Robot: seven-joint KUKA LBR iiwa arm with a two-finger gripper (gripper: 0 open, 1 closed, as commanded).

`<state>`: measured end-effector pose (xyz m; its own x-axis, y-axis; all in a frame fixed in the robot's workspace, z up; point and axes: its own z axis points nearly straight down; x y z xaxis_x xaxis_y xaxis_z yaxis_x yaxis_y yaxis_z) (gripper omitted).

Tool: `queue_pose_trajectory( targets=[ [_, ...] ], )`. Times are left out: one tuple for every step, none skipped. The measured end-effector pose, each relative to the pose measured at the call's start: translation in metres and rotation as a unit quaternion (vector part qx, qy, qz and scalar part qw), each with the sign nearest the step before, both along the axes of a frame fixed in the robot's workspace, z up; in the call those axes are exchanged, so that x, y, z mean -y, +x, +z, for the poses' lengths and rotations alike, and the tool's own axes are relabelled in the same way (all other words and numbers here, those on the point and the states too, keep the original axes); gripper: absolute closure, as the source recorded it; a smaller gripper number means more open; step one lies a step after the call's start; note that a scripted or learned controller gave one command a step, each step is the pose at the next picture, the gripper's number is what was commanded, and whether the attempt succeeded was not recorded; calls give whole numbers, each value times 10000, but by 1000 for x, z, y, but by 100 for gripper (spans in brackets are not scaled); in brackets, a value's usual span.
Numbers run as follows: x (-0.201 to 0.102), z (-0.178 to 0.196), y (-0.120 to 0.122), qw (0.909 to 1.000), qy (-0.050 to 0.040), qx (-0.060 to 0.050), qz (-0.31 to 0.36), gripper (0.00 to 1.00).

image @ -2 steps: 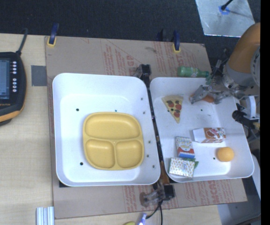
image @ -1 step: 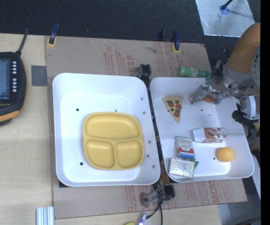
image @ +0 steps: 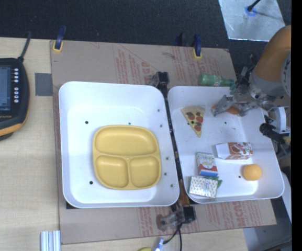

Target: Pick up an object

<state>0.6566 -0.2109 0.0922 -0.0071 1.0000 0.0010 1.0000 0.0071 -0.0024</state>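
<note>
**Gripper low at the right bin's far edge, five small items below it**

Two white bins sit side by side on a cardboard sheet. The left bin (image: 72, 114) holds one thing: a yellow divided tray (image: 125, 157) with three compartments, lying flat near its middle. The right bin (image: 266, 190) holds five loose objects: one toy pizza slice (image: 194, 118) near the far left corner, one red-and-white carton (image: 234, 150) lying on its side, one small snack packet (image: 207, 164), one foil-wrapped packet (image: 203, 186) just in front of it at the near rim, and one orange ball (image: 252, 172) towards the near right corner. One green bottle (image: 215, 80) lies on the cardboard just beyond the right bin. One teach pendant (image: 1, 98) rests on the bench at far left.

The arm enters from the right, its orange band cut off by the frame edge. The gripper (image: 233, 106) hangs low over the far part of the right bin, apart from the pizza slice. A small orange patch shows at its tip, too unclear to name. Whether it is spread or closed cannot be made out.
</note>
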Motion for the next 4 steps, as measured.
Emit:
queue_pose_trajectory(
  targets=[
    [1,-1,-67,10000,-8,-8,-13,0],
    [-15,0,0,10000,-1,5,-21,0],
    [1,21,0,10000,-5,12,-23,0],
    [-1,6,3,10000,5,41,-7,0]
  ],
)
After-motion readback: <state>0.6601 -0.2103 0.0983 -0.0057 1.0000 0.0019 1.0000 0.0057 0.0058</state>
